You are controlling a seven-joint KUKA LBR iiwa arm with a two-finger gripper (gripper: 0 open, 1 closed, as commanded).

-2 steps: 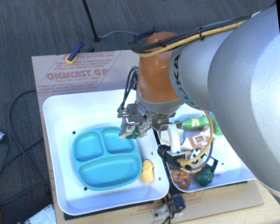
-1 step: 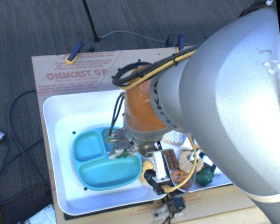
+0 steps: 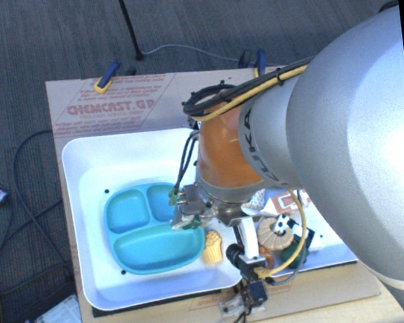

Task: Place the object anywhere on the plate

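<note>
I see two white bins. In the left bin point(image 3: 83, 208) there is one blue plate point(image 3: 148, 229) with three compartments, and one yellow object point(image 3: 212, 246) lies just beside the plate's right edge, on the bin floor. My pincer point(image 3: 186, 212) is above this edge of the plate; how it stands I cannot tell. The right bin point(image 3: 333, 250) holds several small things under my arm.

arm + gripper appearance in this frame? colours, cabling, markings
The arm is bulky with a smooth grey shell, an orange band above the wrist, and part of dark lettering beside it. Black and yellow cables run along it. The gripper end is grey metal, with wires trailing below.
</note>
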